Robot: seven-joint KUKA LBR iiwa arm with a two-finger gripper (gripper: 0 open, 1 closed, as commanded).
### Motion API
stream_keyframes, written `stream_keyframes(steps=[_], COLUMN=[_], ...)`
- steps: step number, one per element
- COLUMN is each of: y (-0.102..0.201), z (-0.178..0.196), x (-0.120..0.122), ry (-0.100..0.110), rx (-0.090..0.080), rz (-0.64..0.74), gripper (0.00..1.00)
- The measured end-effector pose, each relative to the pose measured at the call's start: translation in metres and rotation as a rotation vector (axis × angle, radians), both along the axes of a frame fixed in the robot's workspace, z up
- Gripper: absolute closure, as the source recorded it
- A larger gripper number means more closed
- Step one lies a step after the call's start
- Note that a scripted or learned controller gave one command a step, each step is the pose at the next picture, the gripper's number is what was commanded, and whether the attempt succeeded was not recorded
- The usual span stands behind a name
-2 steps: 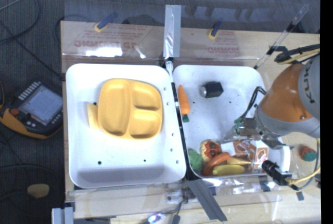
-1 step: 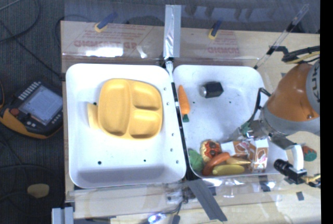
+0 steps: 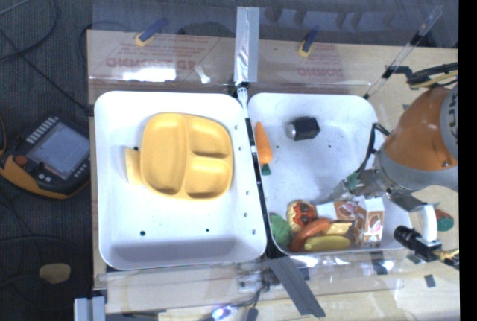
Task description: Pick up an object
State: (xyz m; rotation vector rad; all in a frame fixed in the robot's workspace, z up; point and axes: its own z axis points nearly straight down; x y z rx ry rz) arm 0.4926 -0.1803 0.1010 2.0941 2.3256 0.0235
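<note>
Gripper (image 3: 356, 185) low over right bin (image 3: 335, 105), near its right wall, just above the pile of items in the near right corner; whether it is parted or closed on anything cannot be told at this slant, the tip lost against the clutter. Arm (image 3: 421, 144) enters from the right, orange band above the wrist sitting over the bin's right rim. Objects in right bin: small dark grey block (image 3: 303, 127) alone toward the far wall, well apart from the rest; toy carrot (image 3: 263, 148) lying along the left wall, green end pointing to the near side; heap in the near right corner made of a red-and-white printed carton (image 3: 363, 221), a yellow banana-like piece (image 3: 328, 243), a red piece (image 3: 313, 229) touching it, a round patterned item (image 3: 299, 212), and a green piece (image 3: 279, 227) at the heap's left edge by the left wall. Left bin (image 3: 179, 245): yellow divided tray (image 3: 186, 156) upside-up, roughly central, tilted slightly, with a pale yellow flat piece (image 3: 133, 165) just beside its left edge. Bench (image 3: 149, 51) beyond the bins carries clear sheeting and two blue-and-yellow clips (image 3: 149, 31).
</note>
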Motion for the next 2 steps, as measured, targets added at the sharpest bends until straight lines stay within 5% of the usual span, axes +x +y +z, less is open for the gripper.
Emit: stream_keyframes(steps=[1,2], y=[0.0764,0.0766], z=[0.1033,0.1032], x=[-0.0042,-0.0043], ry=[0.022,0.021], rx=[-0.003,-0.002], rz=[0.041,0.041], gripper=[1.00,0.00])
